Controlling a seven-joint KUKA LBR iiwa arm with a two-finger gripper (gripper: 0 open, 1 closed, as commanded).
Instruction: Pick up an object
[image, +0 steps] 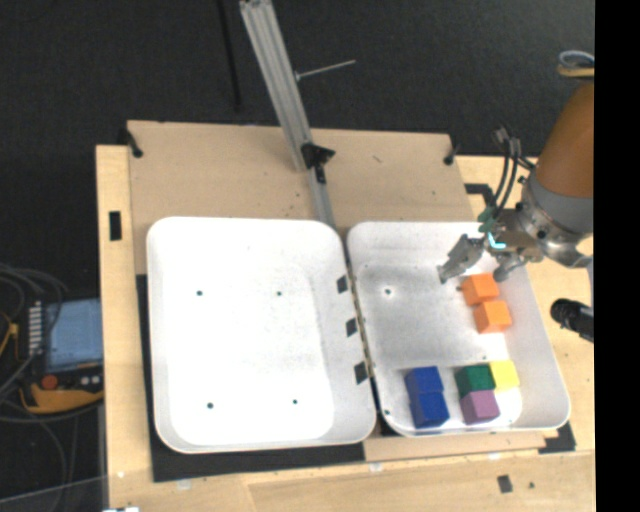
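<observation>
My gripper (478, 262) hangs over the upper right part of the right bin (400, 320), its two fingers spread open with nothing between them. Just below it lie two orange blocks, one (481, 288) close under the fingertips and another (493, 316) a little nearer the front. Along the bin's front edge sit a blue block (427, 396), a green block (475, 379), a yellow block (504, 375) and a purple block (481, 405).
The left bin (250, 330) lies beside the right one, joined by small clips in the gap. A slanted metal pole (285, 95) rises from the back of the bench. A blue box and cables (60, 345) sit off the bench at the left.
</observation>
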